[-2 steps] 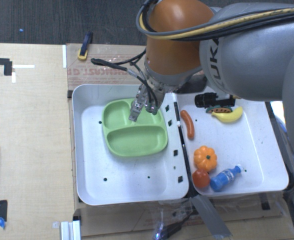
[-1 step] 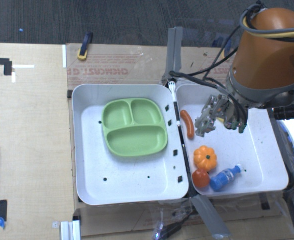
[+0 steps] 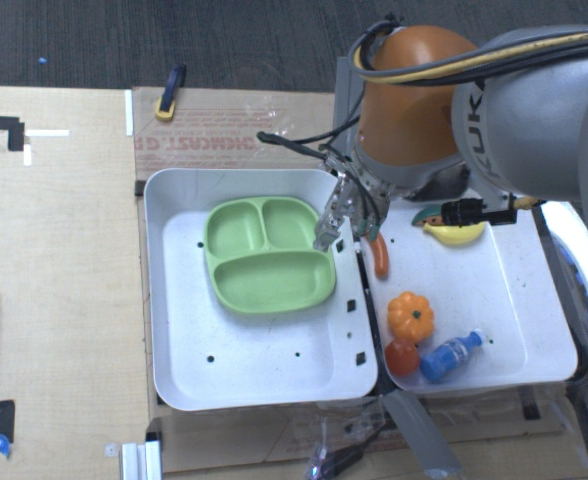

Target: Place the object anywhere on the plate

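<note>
The green plate (image 3: 270,256), with three compartments, lies in the left white bin (image 3: 249,368). My gripper (image 3: 344,226) hangs over the divider between the two bins, right at the plate's right rim. A small orange-red sausage (image 3: 380,257) sits just right of and below the gripper, at the left edge of the right bin (image 3: 534,318). Whether the sausage touches the gripper is unclear. The arm's orange band and grey wrist cover the far part of the right bin.
The right bin also holds a yellow banana (image 3: 455,232) at the back, an orange pumpkin (image 3: 411,316), a red tomato (image 3: 401,357) and a blue bottle (image 3: 451,356) toward the front. A yellow-handled tool (image 3: 170,93) lies on the bench behind the left bin.
</note>
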{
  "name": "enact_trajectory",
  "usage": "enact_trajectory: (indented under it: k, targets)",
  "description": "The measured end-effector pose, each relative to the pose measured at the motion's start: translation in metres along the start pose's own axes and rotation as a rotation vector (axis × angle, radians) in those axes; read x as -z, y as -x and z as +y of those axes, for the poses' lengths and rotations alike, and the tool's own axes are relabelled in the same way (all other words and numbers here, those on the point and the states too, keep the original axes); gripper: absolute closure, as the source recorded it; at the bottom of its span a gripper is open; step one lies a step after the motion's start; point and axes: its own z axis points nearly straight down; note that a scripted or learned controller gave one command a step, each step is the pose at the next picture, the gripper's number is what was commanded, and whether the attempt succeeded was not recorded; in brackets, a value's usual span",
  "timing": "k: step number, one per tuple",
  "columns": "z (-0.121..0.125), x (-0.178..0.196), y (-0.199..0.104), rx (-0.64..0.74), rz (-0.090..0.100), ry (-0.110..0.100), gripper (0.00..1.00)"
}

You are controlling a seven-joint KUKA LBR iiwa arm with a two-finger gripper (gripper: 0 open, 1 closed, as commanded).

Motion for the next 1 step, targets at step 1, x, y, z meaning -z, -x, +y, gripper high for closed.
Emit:
enact_trajectory:
  k: [1]
  targets:
    - [0.0509, 0.0094, -0.0136, 0.088, -0.003, 0.001, 1.0]
